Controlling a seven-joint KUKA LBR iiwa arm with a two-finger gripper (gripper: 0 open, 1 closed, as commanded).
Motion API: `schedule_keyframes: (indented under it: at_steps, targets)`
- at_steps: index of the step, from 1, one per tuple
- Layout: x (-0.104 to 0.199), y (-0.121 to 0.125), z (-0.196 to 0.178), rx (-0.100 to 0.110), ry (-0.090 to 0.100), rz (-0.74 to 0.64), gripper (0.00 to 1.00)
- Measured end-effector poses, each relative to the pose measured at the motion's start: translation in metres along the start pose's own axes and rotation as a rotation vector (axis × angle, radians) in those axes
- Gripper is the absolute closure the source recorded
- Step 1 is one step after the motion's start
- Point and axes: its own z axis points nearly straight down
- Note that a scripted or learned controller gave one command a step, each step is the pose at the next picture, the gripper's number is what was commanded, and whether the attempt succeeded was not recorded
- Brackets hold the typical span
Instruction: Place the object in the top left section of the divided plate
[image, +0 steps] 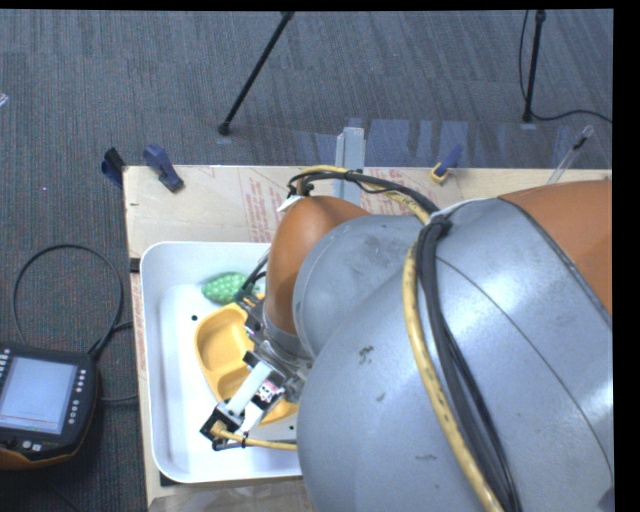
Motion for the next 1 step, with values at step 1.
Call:
schedule_keyframes:
  at_steps: [1]
  targets:
    - [-0.0202, 0.0252, -0.0355, -0.001, 0.001, -0.052, 1.0]
